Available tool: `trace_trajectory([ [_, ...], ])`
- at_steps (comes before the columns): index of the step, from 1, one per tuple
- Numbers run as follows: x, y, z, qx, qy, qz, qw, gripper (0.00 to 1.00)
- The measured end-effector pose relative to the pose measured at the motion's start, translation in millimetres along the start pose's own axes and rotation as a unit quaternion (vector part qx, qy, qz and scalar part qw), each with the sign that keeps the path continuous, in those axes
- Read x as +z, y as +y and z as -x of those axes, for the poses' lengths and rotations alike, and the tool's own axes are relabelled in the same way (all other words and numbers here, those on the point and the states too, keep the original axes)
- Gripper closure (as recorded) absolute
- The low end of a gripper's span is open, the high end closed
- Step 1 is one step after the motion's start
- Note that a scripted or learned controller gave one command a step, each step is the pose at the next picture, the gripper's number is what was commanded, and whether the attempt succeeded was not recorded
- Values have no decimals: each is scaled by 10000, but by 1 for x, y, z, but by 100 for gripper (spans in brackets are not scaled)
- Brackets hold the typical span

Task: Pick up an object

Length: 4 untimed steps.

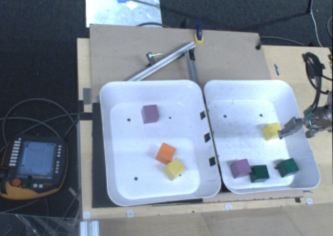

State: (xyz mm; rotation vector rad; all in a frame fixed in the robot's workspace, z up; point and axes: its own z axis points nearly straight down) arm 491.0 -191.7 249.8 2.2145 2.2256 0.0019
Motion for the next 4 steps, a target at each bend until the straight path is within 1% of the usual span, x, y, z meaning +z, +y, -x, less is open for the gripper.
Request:
trace_trajectory([
  [1,0,0,0,6,0,2,10000,0],
  [2,42,2,3,13,4,-22,10000,0],
  [3,84,5,3,13,6,-22,10000,0],
  [4,133,-4,-1,14,10,-28,10000,0],
])
